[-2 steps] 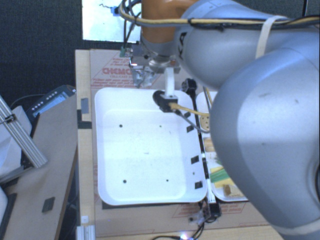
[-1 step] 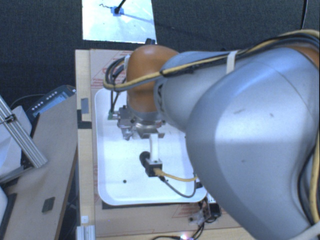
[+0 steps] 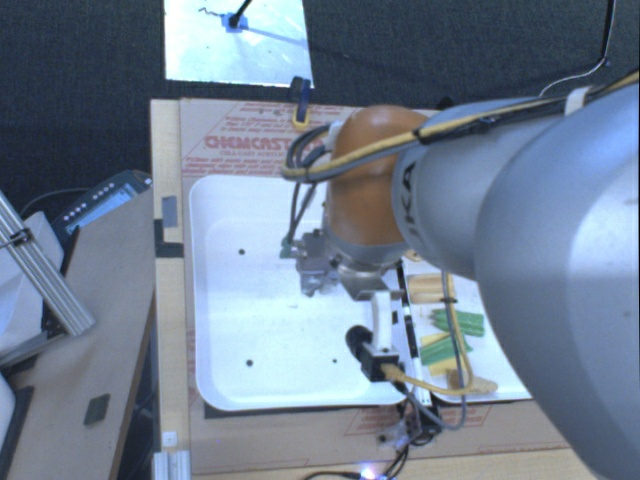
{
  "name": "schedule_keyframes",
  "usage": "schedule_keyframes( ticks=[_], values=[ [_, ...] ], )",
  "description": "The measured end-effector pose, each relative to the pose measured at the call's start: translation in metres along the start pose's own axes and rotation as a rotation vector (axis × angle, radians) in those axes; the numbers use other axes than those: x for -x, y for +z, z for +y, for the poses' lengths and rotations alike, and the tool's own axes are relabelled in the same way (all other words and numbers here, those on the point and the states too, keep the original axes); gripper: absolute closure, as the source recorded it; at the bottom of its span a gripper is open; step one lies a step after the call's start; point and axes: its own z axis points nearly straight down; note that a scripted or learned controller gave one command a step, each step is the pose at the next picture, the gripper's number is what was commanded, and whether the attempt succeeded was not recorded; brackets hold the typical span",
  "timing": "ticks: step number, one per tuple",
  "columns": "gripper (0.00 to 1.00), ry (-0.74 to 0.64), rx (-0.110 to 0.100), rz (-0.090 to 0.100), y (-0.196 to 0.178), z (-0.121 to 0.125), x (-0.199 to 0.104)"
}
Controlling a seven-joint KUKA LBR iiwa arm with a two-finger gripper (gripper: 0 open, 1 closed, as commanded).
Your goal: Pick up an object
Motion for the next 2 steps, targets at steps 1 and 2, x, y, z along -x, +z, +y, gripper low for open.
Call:
schedule_keyframes(
  ticks=[1,2],
  values=[
    [1.0,-0.001,0.008,0.001,-0.055,-0.024,0.038],
    [1.0,-0.01,0.024,0.008,-0.331,-0.029,0.01]
  ],
)
